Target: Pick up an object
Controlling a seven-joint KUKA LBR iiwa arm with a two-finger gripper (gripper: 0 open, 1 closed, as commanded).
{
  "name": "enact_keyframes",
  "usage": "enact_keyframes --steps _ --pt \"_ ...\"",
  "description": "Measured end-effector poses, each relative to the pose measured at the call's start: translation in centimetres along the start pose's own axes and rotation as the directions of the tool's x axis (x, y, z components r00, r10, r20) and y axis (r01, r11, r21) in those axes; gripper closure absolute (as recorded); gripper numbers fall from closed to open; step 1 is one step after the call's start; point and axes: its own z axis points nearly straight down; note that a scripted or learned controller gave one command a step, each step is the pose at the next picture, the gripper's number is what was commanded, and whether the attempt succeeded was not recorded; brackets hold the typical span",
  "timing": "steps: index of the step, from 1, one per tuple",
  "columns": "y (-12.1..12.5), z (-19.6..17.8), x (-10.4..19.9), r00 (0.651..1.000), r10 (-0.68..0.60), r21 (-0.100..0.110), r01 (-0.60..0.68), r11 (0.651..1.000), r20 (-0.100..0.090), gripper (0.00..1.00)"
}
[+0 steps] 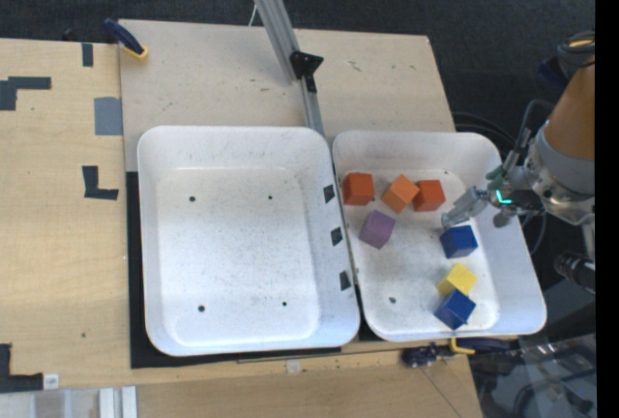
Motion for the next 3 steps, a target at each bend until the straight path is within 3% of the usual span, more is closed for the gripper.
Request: enact_keyframes --steps 1,3 --pt "0.1 -0.2 0.0 1.000 -0.001 -0.004 0.001 1.000 0.001 0.00" --pt "-0.9 10.2 0.3 1.000 0.001 0.004 -0.001 1.000 -0.001 0.00"
